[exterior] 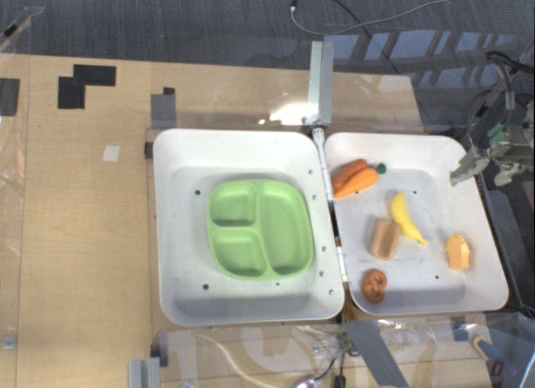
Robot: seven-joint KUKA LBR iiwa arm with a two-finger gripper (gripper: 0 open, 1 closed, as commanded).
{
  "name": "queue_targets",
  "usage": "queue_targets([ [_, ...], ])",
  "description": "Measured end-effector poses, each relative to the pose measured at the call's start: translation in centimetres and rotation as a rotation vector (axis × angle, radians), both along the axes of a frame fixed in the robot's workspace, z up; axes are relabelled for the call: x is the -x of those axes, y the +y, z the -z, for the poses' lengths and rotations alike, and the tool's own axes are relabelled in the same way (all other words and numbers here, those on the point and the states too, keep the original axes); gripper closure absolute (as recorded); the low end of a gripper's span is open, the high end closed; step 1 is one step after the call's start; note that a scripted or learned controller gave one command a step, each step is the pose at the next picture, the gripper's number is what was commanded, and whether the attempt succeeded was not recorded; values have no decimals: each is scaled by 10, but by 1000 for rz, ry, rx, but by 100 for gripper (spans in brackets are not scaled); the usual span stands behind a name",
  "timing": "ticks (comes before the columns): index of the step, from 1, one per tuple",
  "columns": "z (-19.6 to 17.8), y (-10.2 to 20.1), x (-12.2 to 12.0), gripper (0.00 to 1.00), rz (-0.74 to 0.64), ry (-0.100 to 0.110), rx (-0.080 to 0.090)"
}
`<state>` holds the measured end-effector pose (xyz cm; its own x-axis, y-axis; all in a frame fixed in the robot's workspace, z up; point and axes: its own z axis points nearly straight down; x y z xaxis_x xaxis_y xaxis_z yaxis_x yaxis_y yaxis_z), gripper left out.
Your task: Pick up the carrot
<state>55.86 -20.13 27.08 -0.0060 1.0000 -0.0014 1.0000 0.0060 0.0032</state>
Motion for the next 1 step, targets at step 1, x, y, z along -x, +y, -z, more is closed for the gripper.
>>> queue_targets([
  [1, 84, 67, -54, 0, -474, -2, 1],
])
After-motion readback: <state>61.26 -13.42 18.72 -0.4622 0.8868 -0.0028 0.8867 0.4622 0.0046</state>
